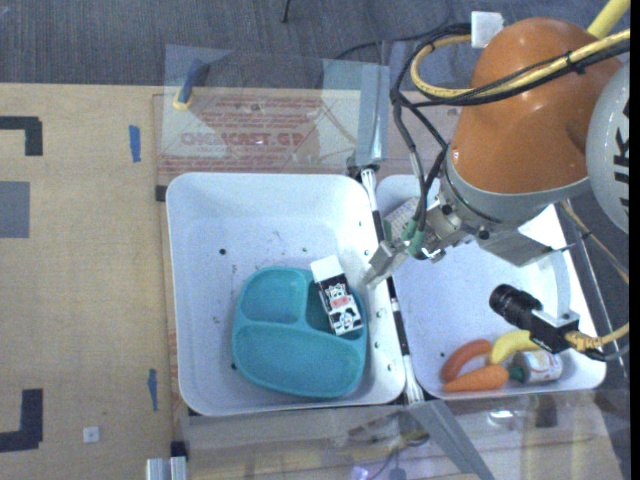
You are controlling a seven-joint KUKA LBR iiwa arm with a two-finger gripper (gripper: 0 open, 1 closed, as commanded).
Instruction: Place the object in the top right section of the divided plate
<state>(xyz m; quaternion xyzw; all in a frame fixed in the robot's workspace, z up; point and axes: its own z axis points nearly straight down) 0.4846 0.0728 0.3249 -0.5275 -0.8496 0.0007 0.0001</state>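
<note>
Pale wooden table (80,298) carrying two shallow white bins side by side. End effector (385,258) low over the ridge between the bins, just right of the plate; grip state impossible to tell. Just beside it, small black-and-white printed carton (338,300) lying tilted in the top right section of the teal divided plastic plate (290,343), inside the left white bin (200,218). In the right white bin (440,338): orange plastic carrot (475,378), yellow toy banana (515,344), small round can (540,366).
</note>
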